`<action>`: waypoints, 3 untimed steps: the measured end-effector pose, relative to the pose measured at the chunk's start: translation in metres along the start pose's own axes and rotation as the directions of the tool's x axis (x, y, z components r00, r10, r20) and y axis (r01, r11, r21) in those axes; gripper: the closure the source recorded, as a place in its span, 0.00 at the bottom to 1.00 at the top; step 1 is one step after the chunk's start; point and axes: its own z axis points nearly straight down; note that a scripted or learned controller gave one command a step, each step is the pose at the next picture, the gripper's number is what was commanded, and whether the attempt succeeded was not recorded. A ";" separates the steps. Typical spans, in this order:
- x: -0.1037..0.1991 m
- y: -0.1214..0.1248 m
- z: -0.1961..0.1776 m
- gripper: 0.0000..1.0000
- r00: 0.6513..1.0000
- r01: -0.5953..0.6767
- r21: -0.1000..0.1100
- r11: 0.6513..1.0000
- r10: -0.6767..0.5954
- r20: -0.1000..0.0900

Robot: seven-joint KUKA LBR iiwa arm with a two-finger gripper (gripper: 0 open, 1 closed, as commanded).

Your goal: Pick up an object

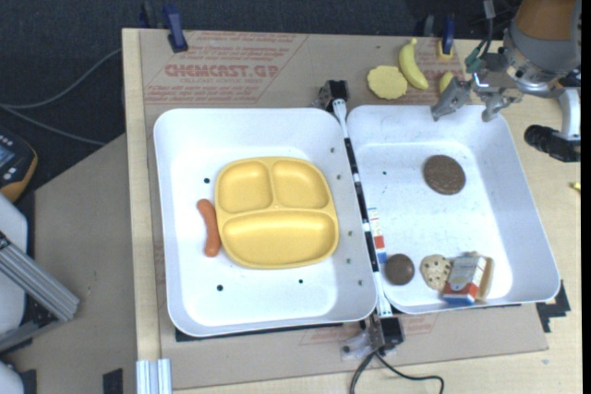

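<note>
My fingers (469, 102) spread open, holding nothing, over right bin's (517, 198) far rim. Brown disc (444, 174) lies in that bin, below them, apart.

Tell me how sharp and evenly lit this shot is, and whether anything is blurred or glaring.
Camera view: light is soft and even, with faint shadows along the rim of the right bin; no strong glare on the yellow plate; the gripper looks slightly soft; the cookie shows little detail.

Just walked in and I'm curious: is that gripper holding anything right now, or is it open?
Gripper: open, holding nothing, poised over the far rim of the right bin.
</note>
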 end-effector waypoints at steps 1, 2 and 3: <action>-0.021 -0.013 0.107 0.00 1.000 -0.002 0.009 1.000 0.002 -0.002; 0.037 -0.058 0.106 0.00 1.000 0.003 -0.008 1.000 -0.003 0.004; 0.039 -0.086 0.105 0.00 1.000 0.000 -0.013 1.000 0.000 0.004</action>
